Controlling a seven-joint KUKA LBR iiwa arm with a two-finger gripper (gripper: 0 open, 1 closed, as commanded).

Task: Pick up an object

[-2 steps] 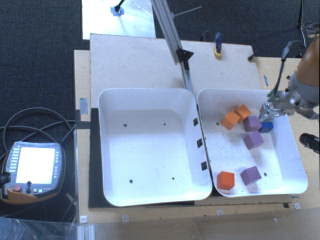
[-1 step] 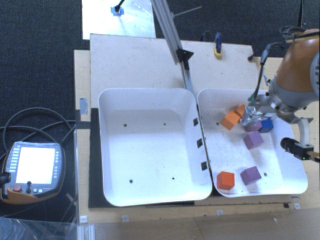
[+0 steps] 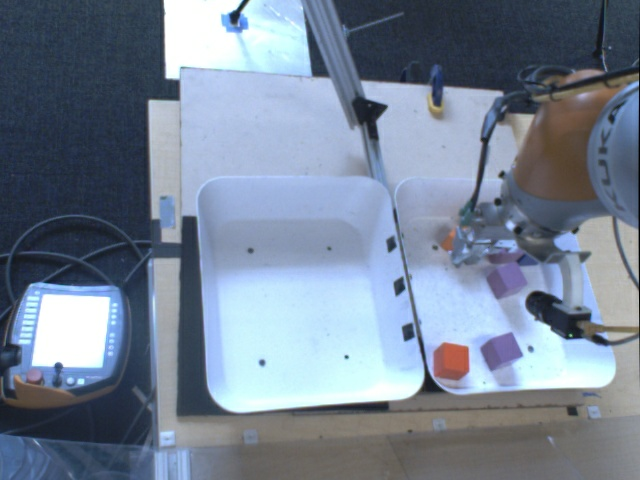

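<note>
In the right bin (image 3: 590, 373) lie an orange cube (image 3: 451, 360) near the front left corner, a purple block (image 3: 501, 350) just to its right, and another purple block (image 3: 507, 279) farther back. A small orange piece (image 3: 448, 239) shows at the left side of my gripper (image 3: 472, 249), partly hidden by it. The gripper hangs low over the back middle of this bin, just left of the farther purple block. The grey and orange arm (image 3: 570, 153) reaches in from the right and covers the bin's back right part.
The left bin (image 3: 215, 298) stands beside the right one, their rims touching. A slanted metal pole (image 3: 340, 58) ends at the bins' back junction. A teach pendant (image 3: 62, 343) with cables lies on the floor at far left. A blue clamp (image 3: 436, 88) sits on the bench's back edge.
</note>
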